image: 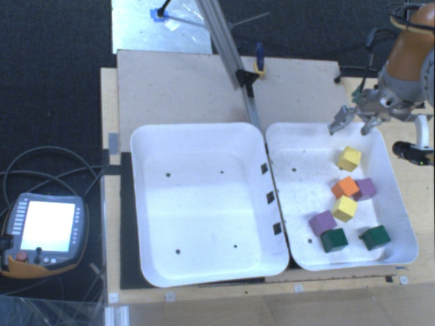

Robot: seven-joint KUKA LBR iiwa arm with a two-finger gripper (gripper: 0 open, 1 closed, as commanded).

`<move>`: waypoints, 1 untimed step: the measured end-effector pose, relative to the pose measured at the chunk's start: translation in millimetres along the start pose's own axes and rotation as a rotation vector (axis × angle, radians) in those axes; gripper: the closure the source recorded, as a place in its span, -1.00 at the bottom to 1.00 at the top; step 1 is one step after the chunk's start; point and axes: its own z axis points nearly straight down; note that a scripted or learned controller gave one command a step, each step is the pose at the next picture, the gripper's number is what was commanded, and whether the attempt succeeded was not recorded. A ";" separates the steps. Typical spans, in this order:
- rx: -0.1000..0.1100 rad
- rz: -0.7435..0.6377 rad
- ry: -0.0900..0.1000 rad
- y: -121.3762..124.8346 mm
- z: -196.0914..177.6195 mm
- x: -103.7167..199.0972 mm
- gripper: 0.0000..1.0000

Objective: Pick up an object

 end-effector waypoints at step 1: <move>0.003 -0.001 0.002 -1.5 61.9 3.9 -1.00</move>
